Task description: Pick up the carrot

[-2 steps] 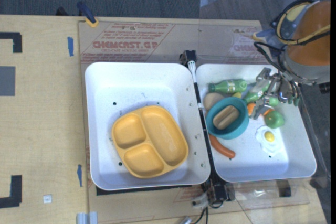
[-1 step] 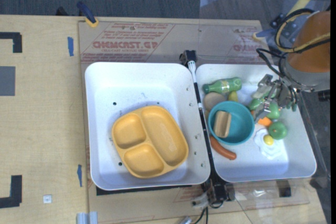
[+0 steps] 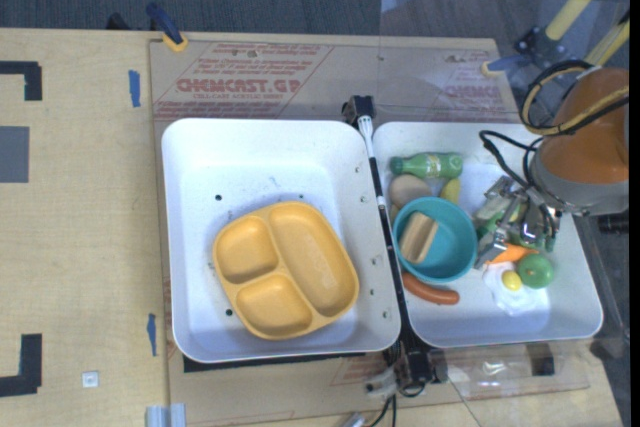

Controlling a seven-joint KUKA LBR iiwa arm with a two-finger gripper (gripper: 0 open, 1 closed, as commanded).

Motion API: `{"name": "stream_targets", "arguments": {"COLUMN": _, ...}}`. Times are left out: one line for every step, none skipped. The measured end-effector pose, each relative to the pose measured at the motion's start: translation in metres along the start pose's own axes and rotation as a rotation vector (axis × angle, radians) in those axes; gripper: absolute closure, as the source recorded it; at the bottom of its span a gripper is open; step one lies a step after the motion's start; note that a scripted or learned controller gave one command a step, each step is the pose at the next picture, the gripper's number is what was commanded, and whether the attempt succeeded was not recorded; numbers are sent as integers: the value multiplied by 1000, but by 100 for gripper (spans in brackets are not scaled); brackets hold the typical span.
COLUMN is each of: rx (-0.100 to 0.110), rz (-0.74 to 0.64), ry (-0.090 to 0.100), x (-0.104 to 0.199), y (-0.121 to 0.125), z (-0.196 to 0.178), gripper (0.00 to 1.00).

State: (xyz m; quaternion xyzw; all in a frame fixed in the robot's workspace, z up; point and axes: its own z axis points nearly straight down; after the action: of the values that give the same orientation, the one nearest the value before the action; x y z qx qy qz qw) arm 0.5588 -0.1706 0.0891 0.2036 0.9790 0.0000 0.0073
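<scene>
The carrot (image 3: 507, 255) is a small orange piece lying in the right bin (image 3: 570, 320), near its right side, between the teal bowl (image 3: 438, 260) and a green ball (image 3: 536, 270). My gripper (image 3: 500, 237) reaches down from the right and hangs directly over the carrot's upper-left end, touching it or very close to it. The gripper's metal body covers part of the carrot.
The right bin also holds a green bottle (image 3: 428, 164), a brown potato (image 3: 407, 190), a red sausage (image 3: 432, 291) and a fried egg (image 3: 512, 284). A tan block (image 3: 420, 237) lies in the teal bowl. A yellow divided plate (image 3: 285, 267) sits in the left bin (image 3: 200, 165).
</scene>
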Motion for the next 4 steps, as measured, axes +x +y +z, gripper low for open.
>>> {"name": "stream_targets", "arguments": {"rx": -2, "rz": 181, "ry": 7, "x": 29, "y": -68, "z": 0, "gripper": 0}}
{"name": "stream_targets", "arguments": {"rx": 1, "rz": 495, "ry": 0, "x": 57, "y": -44, "z": -1, "gripper": 0}}
{"name": "stream_targets", "arguments": {"rx": 1, "rz": 983, "ry": -1, "x": 68, "y": -30, "z": -1, "gripper": 0}}
{"name": "stream_targets", "arguments": {"rx": -2, "rz": 982, "ry": -12, "x": 65, "y": -30, "z": -13, "gripper": 100}}
